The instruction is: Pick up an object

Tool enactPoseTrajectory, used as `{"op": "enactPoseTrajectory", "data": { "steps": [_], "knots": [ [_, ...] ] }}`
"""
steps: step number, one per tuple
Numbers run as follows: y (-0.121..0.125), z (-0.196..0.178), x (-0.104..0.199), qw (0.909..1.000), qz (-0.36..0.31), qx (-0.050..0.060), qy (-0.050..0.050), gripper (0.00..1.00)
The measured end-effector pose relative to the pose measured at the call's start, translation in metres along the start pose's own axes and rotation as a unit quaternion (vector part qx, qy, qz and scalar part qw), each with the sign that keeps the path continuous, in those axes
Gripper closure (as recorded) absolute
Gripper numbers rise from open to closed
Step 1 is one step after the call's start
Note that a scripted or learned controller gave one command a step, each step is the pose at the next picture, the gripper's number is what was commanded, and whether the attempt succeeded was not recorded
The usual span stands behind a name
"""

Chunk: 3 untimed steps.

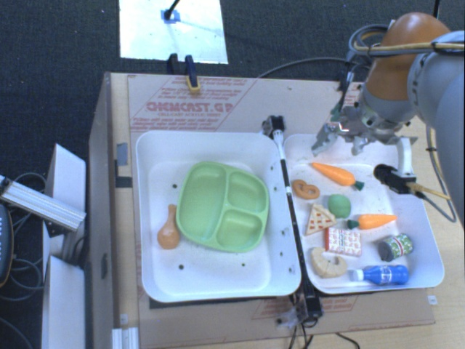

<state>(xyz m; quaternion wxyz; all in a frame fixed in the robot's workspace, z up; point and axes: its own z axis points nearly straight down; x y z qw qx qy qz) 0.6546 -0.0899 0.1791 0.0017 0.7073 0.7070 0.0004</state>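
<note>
Lying along the near edge of the right bin (433,257): blue bottle (379,274), with a small can (394,247) just behind it. Gripper (340,142) is hovering over that bin's far-left corner, fingers standing apart, gripping nothing; a carrot (334,174) is lying just below it. Green divided plate (221,206) is sitting mid left bin (156,195).

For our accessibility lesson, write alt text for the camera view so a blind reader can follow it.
A grey robot arm's gripper hovers over the back of the right bin, which holds toy food including two carrots, a pretzel and a blue bottle. The left bin holds a green divided plate and a small orange pear.
</note>
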Motion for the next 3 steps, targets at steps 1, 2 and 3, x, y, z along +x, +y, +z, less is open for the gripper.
{"op": "enactPoseTrajectory", "data": {
  "steps": [1,2,3],
  "knots": [
    [-0.002,0.064,-0.020,1.0000,0.000,0.003,0.001,0.00],
    [-0.008,0.096,-0.017,1.0000,-0.001,0.002,0.001,0.00],
    [-0.006,0.083,-0.017,1.0000,-0.001,-0.001,0.000,1.00]
  ]
}}
